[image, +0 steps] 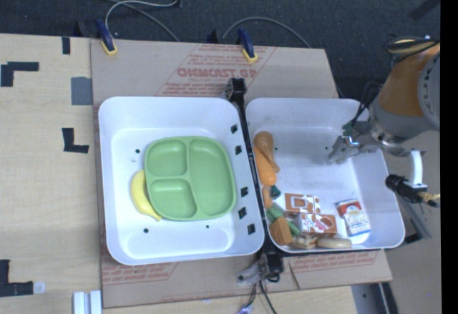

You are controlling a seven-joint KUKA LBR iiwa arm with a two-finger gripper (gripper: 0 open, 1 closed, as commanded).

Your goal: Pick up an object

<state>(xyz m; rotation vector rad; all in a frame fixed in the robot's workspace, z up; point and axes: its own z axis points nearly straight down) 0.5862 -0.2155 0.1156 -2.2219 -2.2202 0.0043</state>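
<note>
Right white bin [315, 109]: orange plastic carrot [265, 159], red-and-white printed cartons [311, 211] and small toy foods heaped along its near-left side, likely slid there. Gripper [343, 148] hangs above bare floor, nothing held; finger spread indiscernible.

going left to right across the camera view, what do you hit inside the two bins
banana → green divided plate → carrot → red-and-white box → small red-and-white packet → end effector
</note>
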